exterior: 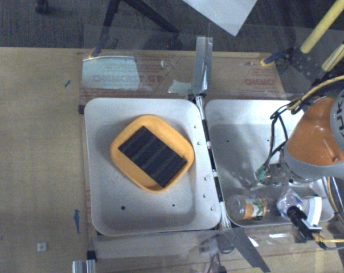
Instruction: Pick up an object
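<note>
yellow tray point(152, 160) in left bin point(103, 209), bottle point(249, 207) beside arm point(317, 138), tool grip unclear

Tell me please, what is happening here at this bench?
A grey and orange robot arm reaches in from the right over the right bin, above a small clear bottle lying near that bin's front edge. Nothing appears lifted. In the left bin lies a yellow object with a dark ribbed top, untouched.

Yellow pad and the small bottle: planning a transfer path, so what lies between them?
In the camera view, the bins' adjoining rims run between the yellow pad and the small bottle; otherwise bare white bin floor.
</note>
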Robot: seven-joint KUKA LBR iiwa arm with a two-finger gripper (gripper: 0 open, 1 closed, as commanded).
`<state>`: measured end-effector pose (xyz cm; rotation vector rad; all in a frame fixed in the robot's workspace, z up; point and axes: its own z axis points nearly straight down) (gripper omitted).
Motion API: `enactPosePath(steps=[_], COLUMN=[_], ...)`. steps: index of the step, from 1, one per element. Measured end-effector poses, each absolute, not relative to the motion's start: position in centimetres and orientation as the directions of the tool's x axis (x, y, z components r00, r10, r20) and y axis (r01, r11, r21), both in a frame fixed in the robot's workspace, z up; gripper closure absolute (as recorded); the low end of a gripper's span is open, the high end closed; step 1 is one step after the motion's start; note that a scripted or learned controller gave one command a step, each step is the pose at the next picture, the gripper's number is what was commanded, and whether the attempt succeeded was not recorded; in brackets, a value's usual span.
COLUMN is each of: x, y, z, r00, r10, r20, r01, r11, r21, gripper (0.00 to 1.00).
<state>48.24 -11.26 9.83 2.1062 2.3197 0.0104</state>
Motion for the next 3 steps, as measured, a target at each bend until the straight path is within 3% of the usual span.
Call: enactPosePath(steps=[1,2,3], x=[48.2,48.1,48.0], y=[-11.3,-11.4,-13.3], z=[9.8,8.8,12.0], r00=[-0.096,0.071,0.010], r10=[0.995,0.997,1.000], r20=[-0.002,0.002,0.000], r01=[0.995,0.997,1.000], r11=[0.096,-0.071,-0.010], r21=[0.010,0.005,0.000], gripper=[0.00,0.00,0.00])
